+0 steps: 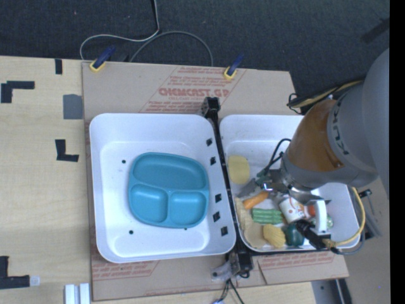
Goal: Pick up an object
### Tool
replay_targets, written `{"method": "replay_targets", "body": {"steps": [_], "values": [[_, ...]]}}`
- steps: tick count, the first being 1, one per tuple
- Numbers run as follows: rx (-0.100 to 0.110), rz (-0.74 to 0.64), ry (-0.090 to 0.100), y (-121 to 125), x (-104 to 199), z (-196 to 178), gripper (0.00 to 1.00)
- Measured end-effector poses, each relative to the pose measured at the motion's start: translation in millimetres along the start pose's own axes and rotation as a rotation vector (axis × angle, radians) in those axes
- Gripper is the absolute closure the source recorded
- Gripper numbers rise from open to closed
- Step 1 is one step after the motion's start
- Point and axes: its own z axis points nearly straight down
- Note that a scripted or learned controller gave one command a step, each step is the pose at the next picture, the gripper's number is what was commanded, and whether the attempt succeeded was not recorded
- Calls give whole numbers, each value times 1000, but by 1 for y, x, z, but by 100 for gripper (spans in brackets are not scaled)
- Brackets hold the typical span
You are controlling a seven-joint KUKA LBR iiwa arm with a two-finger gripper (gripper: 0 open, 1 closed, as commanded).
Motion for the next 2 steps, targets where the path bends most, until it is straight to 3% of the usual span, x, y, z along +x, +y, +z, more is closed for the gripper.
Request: {"method": "replay_targets", "body": {"steps": [2], "values": [[-6,0,-4,-28,3,-1,0]]}}
